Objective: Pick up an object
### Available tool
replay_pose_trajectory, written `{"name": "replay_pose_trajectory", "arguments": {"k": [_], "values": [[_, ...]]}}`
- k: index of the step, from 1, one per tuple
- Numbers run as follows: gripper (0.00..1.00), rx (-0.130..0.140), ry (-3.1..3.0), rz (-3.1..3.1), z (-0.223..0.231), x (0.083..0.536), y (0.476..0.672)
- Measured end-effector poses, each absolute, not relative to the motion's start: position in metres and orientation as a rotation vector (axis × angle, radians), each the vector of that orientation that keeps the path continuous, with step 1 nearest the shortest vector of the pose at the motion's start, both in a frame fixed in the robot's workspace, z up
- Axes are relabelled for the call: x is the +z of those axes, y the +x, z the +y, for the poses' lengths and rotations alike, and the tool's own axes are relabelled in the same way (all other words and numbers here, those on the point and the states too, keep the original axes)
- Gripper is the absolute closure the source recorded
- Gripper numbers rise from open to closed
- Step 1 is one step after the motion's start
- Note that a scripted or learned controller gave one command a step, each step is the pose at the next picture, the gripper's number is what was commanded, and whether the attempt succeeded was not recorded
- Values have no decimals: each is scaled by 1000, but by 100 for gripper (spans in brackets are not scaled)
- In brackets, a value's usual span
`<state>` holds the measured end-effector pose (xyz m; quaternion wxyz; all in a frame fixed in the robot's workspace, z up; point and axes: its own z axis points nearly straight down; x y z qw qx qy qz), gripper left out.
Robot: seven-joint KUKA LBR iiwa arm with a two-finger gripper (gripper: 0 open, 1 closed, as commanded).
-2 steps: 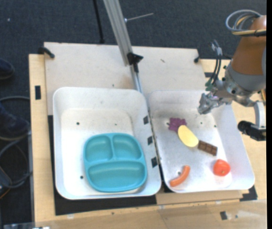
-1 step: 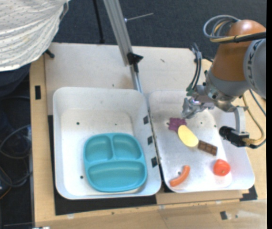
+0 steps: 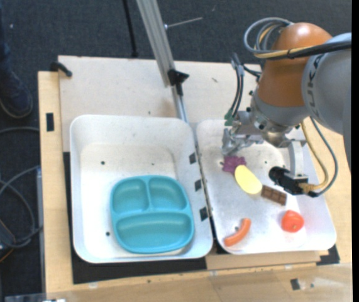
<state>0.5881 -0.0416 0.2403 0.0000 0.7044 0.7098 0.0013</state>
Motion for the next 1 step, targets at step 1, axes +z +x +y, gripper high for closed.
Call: {"name": "replay_pose_trajectory", "arguments": {"k": [1], "values": [[100,4,2213,2231,8,251,572]]}}
